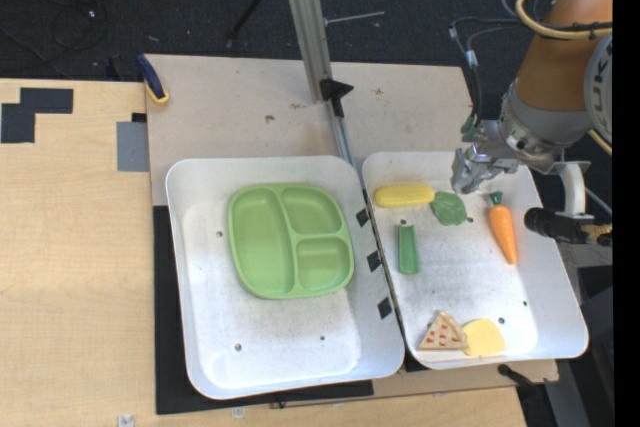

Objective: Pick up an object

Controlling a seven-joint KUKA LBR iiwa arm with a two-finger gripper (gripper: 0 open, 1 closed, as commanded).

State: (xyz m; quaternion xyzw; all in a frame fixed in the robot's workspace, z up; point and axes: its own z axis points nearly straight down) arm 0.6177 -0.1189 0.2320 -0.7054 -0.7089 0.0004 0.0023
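Note:
The right bin (548,310) holds a yellow corn-like piece (403,196), a small green leafy piece (449,209), a green stick (407,249), an orange carrot (502,232), a pizza slice (441,334) and a yellow wedge (485,338). My gripper (474,172) hangs over the bin's upper part, just above and right of the leafy piece and up-left of the carrot. Nothing is seen between its fingers.
The left bin (200,315) carries a green divided plate (291,241). An upright metal post (309,25) stands behind the bins, with a black bracket (336,91) at its foot. A blue-and-yellow tool (153,80) lies at the bench's back left.

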